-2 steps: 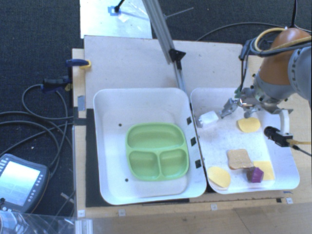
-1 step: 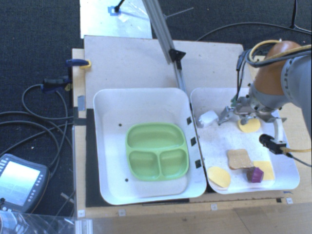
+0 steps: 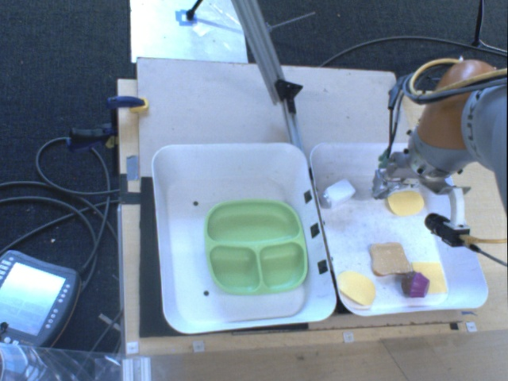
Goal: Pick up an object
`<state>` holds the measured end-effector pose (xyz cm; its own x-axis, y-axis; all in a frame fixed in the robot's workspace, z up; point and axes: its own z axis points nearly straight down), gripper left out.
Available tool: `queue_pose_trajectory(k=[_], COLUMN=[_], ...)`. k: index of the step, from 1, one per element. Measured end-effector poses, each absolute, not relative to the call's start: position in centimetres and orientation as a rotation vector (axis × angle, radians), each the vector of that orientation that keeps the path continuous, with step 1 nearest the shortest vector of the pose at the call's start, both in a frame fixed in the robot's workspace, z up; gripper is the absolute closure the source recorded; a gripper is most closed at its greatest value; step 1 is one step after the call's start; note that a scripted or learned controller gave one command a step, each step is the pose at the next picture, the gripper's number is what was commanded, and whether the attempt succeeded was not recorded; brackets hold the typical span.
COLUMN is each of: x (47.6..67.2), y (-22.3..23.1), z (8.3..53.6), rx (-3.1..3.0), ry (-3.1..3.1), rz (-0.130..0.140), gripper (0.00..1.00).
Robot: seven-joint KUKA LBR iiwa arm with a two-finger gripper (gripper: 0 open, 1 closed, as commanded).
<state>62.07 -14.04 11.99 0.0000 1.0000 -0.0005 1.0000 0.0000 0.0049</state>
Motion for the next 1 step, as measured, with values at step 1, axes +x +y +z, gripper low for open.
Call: queue_pose_trajectory(k=[1], x=[62.38], y=[-14.07], z=[16.37], rx=[2.213], ry=[2.222], rz=[0.006], gripper=[1.0])
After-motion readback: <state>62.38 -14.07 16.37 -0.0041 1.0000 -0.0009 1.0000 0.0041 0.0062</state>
